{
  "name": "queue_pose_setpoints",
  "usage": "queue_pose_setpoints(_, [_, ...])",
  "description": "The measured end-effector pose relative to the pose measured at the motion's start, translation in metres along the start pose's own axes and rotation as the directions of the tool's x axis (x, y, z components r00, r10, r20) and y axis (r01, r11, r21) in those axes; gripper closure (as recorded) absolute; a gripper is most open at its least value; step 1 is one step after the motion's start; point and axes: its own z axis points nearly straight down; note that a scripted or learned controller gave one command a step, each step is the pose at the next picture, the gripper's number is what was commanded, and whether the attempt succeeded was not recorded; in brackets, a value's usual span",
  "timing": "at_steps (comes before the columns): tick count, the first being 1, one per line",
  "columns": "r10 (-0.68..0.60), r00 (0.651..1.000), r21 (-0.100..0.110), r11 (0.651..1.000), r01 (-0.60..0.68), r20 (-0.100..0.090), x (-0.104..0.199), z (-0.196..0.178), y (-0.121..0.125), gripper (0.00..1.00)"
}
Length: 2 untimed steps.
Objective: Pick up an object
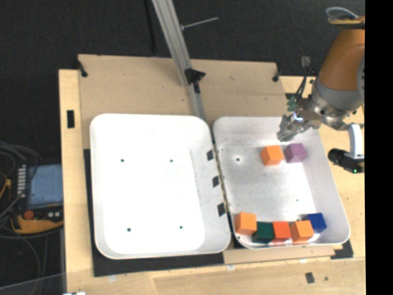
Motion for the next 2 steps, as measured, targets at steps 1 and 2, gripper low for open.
queue_pose_setpoints(1, [-0.003,1.000,0.001,1.000,0.003,-0.003,0.057,-0.012,-0.012,1.00])
queue_pose_setpoints(2, [-0.001,1.000,0.003,1.000,0.001,-0.001,0.109,-0.004,-0.031,1.00])
